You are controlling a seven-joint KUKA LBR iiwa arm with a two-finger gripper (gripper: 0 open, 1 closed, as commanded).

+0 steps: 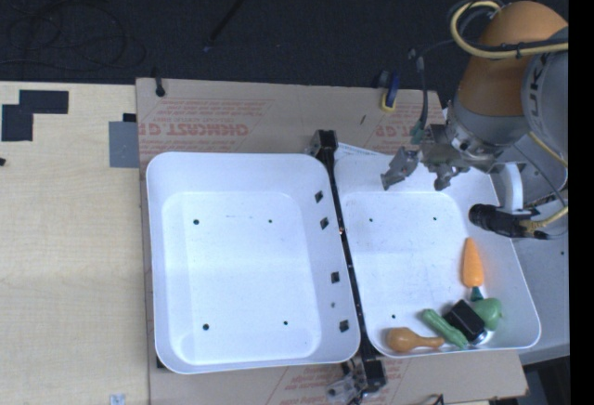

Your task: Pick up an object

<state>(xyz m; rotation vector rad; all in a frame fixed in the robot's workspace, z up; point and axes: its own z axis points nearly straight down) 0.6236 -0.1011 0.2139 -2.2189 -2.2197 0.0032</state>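
Orange carrot (472, 264) and the other toys lie well below the claw (424, 171), which hangs spread and empty; nothing is picked yet.

Red print on cardboard sheet (232, 120) under bins, upside down, too blurred; perhaps "CARECRAFT".

Both white bins (237, 264) are looking like smooth, faintly glossy plastic, sitting on a sheet of matt brown cardboard (251, 115). Left of the cardboard, the bench (65, 236) is showing pale, matt wood. The orange carrot-shaped piece (472, 264) is appearing as smooth plastic.
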